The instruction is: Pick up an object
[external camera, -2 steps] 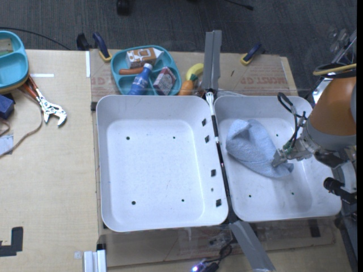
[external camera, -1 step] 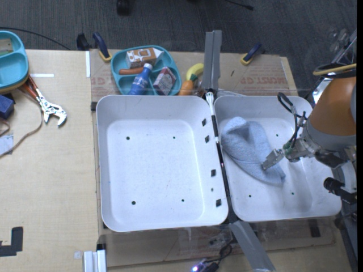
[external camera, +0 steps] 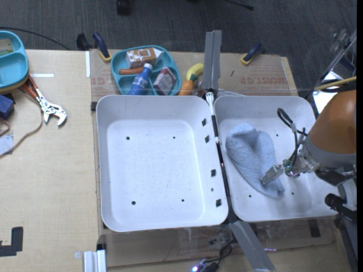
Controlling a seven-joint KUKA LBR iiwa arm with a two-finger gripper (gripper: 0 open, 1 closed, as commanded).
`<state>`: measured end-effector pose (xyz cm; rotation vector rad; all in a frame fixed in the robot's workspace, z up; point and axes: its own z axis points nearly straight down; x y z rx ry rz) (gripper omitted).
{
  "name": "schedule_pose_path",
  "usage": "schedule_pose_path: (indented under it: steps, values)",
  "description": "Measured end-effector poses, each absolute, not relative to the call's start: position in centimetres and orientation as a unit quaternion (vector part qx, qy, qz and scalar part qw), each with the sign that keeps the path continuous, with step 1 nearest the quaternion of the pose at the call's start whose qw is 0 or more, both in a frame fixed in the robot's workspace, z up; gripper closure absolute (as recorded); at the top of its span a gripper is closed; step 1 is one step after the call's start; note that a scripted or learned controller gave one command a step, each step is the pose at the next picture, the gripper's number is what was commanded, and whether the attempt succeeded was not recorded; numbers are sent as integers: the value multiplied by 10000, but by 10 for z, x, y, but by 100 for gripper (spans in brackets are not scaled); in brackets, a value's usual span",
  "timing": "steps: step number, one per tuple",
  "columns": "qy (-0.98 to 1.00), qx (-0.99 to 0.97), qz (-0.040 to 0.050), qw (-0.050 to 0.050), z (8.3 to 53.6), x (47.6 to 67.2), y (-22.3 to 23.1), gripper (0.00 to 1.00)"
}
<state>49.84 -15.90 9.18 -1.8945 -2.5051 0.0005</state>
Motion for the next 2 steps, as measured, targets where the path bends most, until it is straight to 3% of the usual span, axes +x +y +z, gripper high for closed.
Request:
schedule_pose_path:
  steps: [1, 2]
  values:
    - [-7989, -6014, -1, 1, 92, 478, -151, 0]
    - [-7390, -6737, 5, -4, 132, 505, -172, 0]
